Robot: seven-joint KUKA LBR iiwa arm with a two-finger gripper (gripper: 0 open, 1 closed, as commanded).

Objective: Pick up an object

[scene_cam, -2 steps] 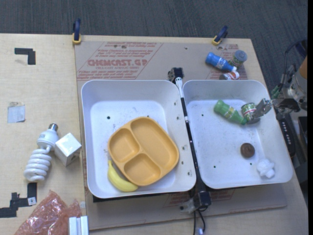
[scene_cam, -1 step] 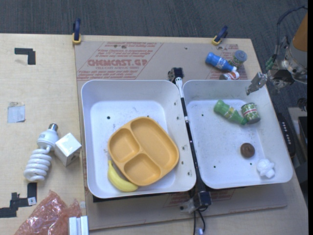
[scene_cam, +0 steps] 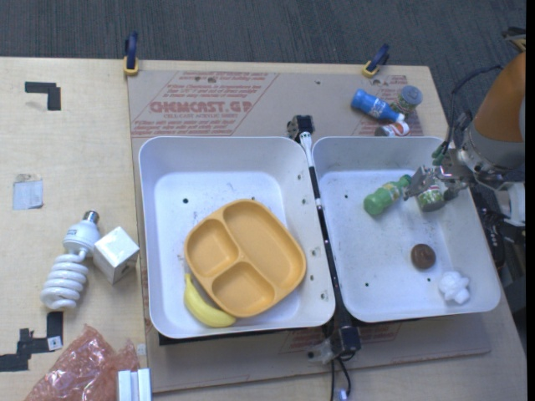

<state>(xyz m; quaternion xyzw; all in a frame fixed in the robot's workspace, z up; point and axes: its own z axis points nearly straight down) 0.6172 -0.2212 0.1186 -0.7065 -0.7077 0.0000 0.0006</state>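
My gripper (scene_cam: 431, 184) hangs over the far right part of the right bin (scene_cam: 368, 303), reaching in from the right edge. A green bottle-shaped object (scene_cam: 384, 198) lies just to its left, its end close to the gripper. A small greenish piece (scene_cam: 432, 198) sits right under the gripper; whether it is gripped is unclear. A brown round object (scene_cam: 423, 256) and a white crumpled lump (scene_cam: 454, 286) lie nearer the front right of that bin. The left bin (scene_cam: 159, 224) holds a yellow divided plate (scene_cam: 244, 257) with a banana (scene_cam: 203, 307) partly under it.
Behind the right bin, a blue bottle (scene_cam: 373, 104) and a grey-capped item (scene_cam: 408, 98) lie on the board. Left of the bins are a spiral light bulb (scene_cam: 67, 266), a white cube (scene_cam: 116, 253) and a red mesh bag (scene_cam: 84, 366).
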